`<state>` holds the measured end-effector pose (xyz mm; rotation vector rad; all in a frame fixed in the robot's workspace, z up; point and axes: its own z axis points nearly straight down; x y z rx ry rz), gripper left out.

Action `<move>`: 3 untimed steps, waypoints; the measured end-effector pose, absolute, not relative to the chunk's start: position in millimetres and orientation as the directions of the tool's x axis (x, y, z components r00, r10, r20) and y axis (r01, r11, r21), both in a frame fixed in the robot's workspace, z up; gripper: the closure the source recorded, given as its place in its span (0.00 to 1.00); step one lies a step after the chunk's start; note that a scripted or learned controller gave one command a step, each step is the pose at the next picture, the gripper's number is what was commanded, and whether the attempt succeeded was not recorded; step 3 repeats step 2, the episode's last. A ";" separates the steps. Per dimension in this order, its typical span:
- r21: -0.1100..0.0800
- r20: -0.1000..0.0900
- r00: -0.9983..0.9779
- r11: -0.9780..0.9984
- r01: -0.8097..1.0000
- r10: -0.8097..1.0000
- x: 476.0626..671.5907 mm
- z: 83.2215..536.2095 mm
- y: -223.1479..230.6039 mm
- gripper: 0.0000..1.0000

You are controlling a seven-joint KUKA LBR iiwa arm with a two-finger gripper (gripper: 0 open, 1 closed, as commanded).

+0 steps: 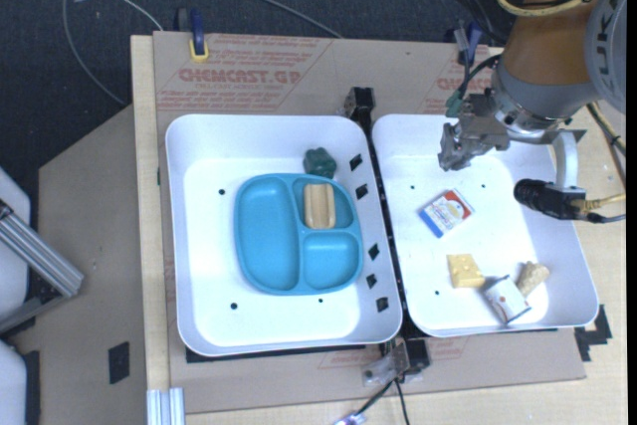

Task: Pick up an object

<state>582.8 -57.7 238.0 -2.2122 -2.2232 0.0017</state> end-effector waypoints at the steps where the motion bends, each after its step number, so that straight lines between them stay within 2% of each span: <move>1: -0.005 0.004 -0.005 0.005 1.000 1.000 563.7 223.9 -5.7 1.00; 2: -0.003 0.003 -0.006 0.006 1.000 1.000 550.4 230.8 51.6 1.00; 3: -0.003 0.003 -0.006 0.006 1.000 1.000 550.4 230.8 51.6 1.00</move>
